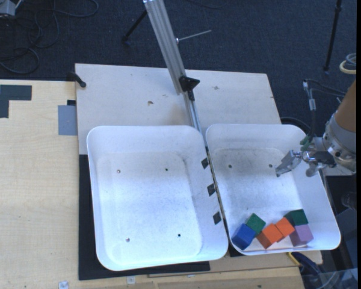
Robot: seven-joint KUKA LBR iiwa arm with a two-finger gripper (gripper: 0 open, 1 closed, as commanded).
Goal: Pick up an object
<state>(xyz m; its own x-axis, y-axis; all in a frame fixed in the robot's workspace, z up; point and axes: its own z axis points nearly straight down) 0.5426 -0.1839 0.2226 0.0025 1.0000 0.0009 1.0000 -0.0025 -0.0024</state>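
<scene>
Coloured blocks [275, 229] crowd right bin's [240, 143] near corner; jaws [287, 163] above.

The robot arm [349, 116] has an orange band, and under the band sits a round grey part like a fat ring. Next comes a cluster of shiny silver metal bits with a small green spot. The gripper [286, 164] at the end is thin, grey and pointy, like a little metal beak.

Smooth white plastic bins [108, 138], pale wood-grain bench [30, 179], ribbed metal rail [167, 38].
</scene>
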